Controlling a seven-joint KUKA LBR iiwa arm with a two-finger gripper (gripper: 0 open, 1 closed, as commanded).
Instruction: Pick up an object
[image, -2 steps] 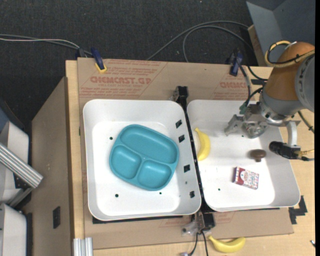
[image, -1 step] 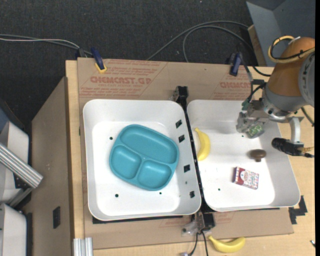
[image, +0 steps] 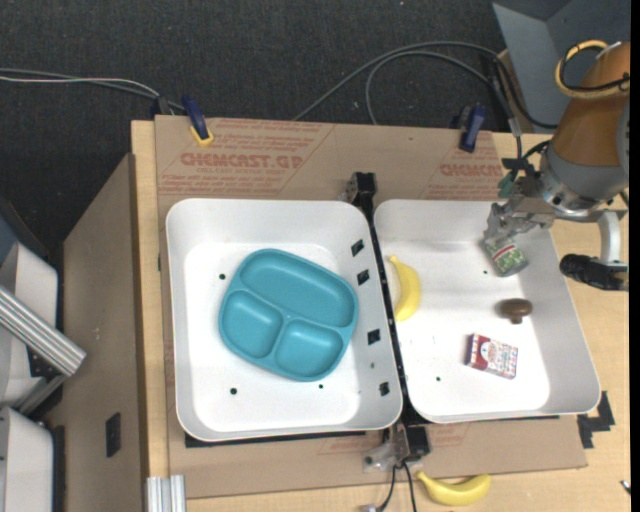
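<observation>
Greenish, net-like object (image: 508, 259), small and hard to identify, sits at the far right corner of the right bin (image: 440, 395), directly beneath the pincer (image: 503, 240), which hangs over it at the end of the grey and orange arm (image: 590, 120). Whether the pincer is wide, narrow or gripping cannot be told from this angle; the object appears to touch its tip, but nothing confirms a hold.

To do this step well, the judgement is that the pincer should straddle the object squarely, close fully and lift straight up, keeping clear of the bin wall just beside it, since a soft, crumpled thing may slip from a shallow grip.

Moving outward in the same bin, a small brown lump (image: 516, 310) lies near, a red and white packet (image: 490, 356) sits toward the near edge, and a banana (image: 404, 288) rests against the divider. The left bin (image: 190, 400) carries a blue sectioned plate (image: 288, 313), its compartments bare. A second banana (image: 455, 488) lies on the table (image: 110, 300) beyond the bins' near edge.
</observation>
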